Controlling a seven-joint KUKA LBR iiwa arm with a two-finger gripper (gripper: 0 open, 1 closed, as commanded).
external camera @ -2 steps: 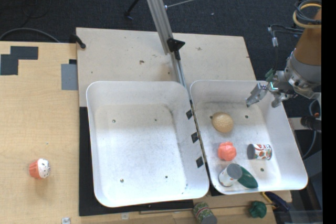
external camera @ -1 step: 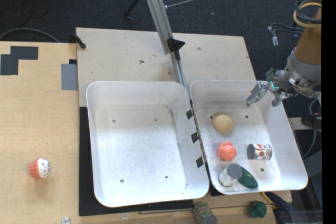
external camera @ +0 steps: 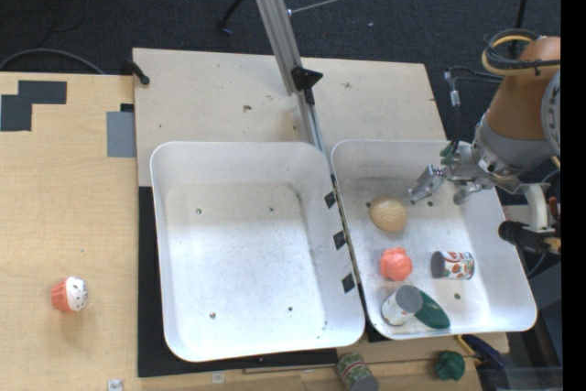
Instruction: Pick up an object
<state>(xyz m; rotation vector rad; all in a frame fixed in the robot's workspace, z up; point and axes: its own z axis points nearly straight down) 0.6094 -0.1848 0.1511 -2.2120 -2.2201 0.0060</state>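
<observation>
The right bin [external camera: 513, 302] holds a tan rounded lump [external camera: 388, 214], an orange-red ball-like object [external camera: 396, 264], a small red and white can [external camera: 453, 265] lying on its side, and a white cup with a green piece [external camera: 413, 306] near the front. My gripper [external camera: 444, 185] hangs over the back of this bin, right of the tan lump, with its two fingers spread apart and nothing between them. The arm's orange band [external camera: 524, 101] is at the right edge.
The left bin [external camera: 174, 197] lies beside it, split off by a metal rail with black clips [external camera: 337, 238]. A slanted aluminium bar [external camera: 279, 32] rises behind the bins. A small red and white object [external camera: 70, 294] lies on the wooden bench at left. Green items [external camera: 448, 365] sit below the right bin.
</observation>
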